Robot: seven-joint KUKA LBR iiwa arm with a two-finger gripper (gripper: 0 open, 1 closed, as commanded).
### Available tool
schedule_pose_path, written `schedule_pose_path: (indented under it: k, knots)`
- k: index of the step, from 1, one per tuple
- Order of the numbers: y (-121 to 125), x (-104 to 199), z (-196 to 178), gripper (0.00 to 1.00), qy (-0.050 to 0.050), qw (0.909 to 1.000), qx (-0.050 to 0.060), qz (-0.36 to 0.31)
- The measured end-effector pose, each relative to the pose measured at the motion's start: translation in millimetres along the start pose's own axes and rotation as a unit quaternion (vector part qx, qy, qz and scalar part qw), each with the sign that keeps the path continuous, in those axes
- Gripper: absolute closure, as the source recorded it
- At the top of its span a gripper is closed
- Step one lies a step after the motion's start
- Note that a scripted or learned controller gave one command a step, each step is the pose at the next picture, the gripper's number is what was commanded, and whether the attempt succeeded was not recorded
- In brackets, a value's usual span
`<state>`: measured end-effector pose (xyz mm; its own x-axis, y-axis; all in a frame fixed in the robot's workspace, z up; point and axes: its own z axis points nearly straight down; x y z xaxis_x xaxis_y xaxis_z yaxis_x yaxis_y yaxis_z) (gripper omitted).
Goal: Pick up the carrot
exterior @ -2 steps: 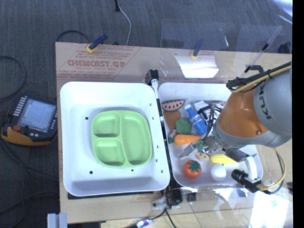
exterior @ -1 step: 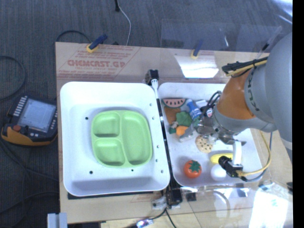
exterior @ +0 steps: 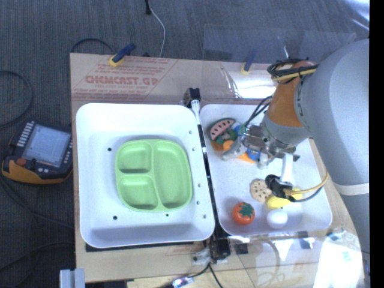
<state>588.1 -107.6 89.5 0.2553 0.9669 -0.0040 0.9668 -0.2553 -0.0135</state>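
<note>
The hand [exterior: 247,144] is low in the right bin [exterior: 312,188], at the carrot [exterior: 246,156], an orange piece just beneath it; whether it is open or closed cannot be told. Nearer lie a tomato [exterior: 243,213], cookie [exterior: 259,189] and egg [exterior: 276,217]. The left bin [exterior: 96,179] holds a green divided tray [exterior: 153,174].

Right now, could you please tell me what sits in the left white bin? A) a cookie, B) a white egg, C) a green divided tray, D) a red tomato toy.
C: the green divided tray lies in the middle of the left bin, whereas the tomato, egg and cookie all lie in the right bin.
</note>
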Motion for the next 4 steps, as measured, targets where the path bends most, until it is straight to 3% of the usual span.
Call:
schedule_pose_path:
  k: [1,2,3,4]
  knots:
    - [3.3,1.2,-11.8,1.00,-0.001,1.0000,-0.008,-0.003]
    - [-43.9,-3.5,-2.7,1.00,0.001,0.9981,-0.020,0.059]
    - [-89.1,55.4,-95.1,1.00,0.003,0.9969,-0.007,0.078]
    - [-100.8,-12.7,-3.9,1.00,0.002,1.0000,-0.009,0.005]
